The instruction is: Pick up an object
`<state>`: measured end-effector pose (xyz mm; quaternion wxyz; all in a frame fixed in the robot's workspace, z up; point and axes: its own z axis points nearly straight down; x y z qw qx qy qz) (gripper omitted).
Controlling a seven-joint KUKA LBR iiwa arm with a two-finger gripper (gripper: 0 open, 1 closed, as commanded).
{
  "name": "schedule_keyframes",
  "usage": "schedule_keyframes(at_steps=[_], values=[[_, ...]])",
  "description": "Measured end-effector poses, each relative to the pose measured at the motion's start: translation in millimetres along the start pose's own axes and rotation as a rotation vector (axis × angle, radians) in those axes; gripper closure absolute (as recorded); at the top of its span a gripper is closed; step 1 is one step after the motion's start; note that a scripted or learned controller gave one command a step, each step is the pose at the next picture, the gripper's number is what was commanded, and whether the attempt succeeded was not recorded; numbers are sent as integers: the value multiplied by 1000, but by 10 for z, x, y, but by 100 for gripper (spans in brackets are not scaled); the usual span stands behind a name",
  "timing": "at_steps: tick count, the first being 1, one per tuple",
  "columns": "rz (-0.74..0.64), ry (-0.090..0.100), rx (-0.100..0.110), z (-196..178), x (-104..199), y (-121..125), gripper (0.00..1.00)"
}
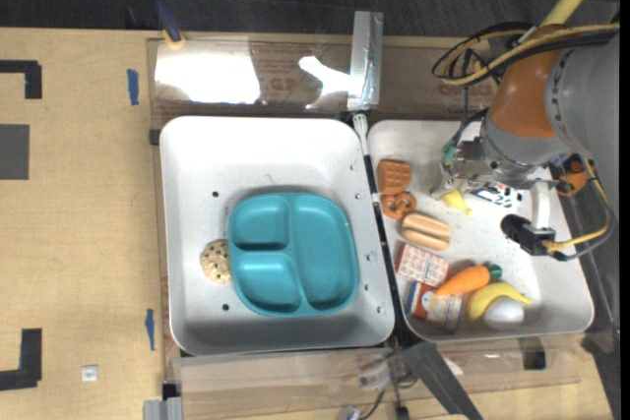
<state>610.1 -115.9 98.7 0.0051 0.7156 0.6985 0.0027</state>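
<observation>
My gripper (pixel 453 182) hangs over the upper middle of the right bin (pixel 576 295), at the end of the grey arm with its orange band (pixel 522 103). A small yellow piece (pixel 455 202) lies right at its tip; I cannot tell whether it is gripped. To the left of the gripper sit a waffle (pixel 394 176) and a pretzel (pixel 399 204). A hot dog (pixel 425 231) lies just below the gripper. Lower down are a red-and-white packet (pixel 421 265), a carrot (pixel 465 279), a banana (pixel 495 297), a white egg (pixel 505 313) and a small can (pixel 438 308).
The left bin (pixel 187 152) holds a teal divided plate (pixel 292 252) and a cookie (pixel 216 261) by the plate's left edge. Black and yellow cables (pixel 536 236) trail off the wrist over the right bin. A cardboard surface (pixel 74 211) lies left of the bins.
</observation>
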Motion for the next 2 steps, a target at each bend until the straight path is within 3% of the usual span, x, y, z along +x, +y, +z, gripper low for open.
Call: schedule_keyframes(at_steps=[1, 2], values=[[-2, -1, -3, -102, 6, 9, 100], [-48, 6, 2, -1036, 800, 93, 100]])
